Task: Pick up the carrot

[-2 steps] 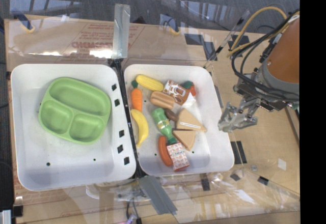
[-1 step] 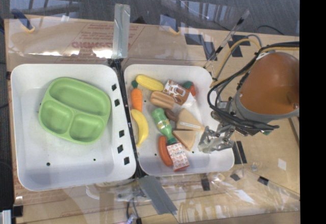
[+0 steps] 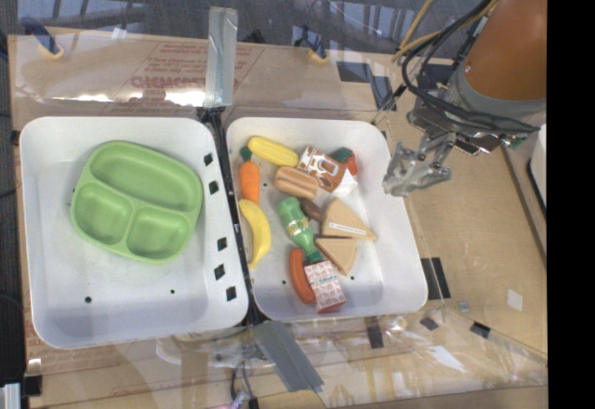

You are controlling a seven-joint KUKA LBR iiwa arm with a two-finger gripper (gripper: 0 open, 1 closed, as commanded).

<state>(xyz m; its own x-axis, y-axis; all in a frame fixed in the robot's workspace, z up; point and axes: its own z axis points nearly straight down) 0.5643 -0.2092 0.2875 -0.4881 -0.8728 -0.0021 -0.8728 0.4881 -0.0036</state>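
Observation:
The carrot is a short orange piece with a green top, lying near the left wall of the right bin, between a yellow corn-like piece and a banana. My gripper hangs over the right rim of that bin, well to the right of the carrot, and holds nothing. Its metal fingers point down and to the left with a small gap between them.
The right bin also holds a hot dog, a green bottle, sandwich wedges, a red packet and a small carton. A green divided plate lies in the left bin. Cables loop above the wrist.

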